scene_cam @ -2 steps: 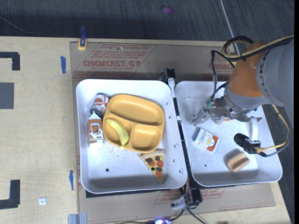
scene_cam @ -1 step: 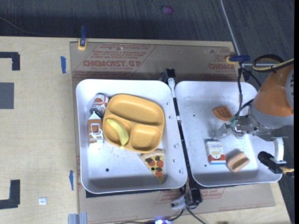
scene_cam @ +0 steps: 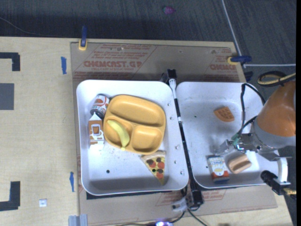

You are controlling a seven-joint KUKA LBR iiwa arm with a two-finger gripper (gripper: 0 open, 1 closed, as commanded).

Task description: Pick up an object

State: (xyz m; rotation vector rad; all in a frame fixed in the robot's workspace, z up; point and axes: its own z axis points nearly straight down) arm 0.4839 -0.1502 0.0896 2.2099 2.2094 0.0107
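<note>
A toy hot dog (scene_cam: 239, 164), a pinkish sausage in a tan bun, lies in the right bin (scene_cam: 197, 126) near its front right corner, its long axis running left to right with the right end tipped slightly toward the far side. Just left of it stands a small carton (scene_cam: 217, 167) with a red base; its label is too small to read. The gripper (scene_cam: 233, 144) hangs just behind the hot dog, and whether it is spread or pressed together cannot be told. An orange waffle-like piece (scene_cam: 224, 114) lies further back. The left bin (scene_cam: 87, 173) holds a yellow divided tray (scene_cam: 138, 121) with a banana (scene_cam: 119, 133), a can (scene_cam: 99, 106), a carton (scene_cam: 96, 131) and a pizza slice (scene_cam: 155, 164). Brown board (scene_cam: 188, 62) on the table (scene_cam: 37, 126) reads "CHEMCAST GP".
</note>
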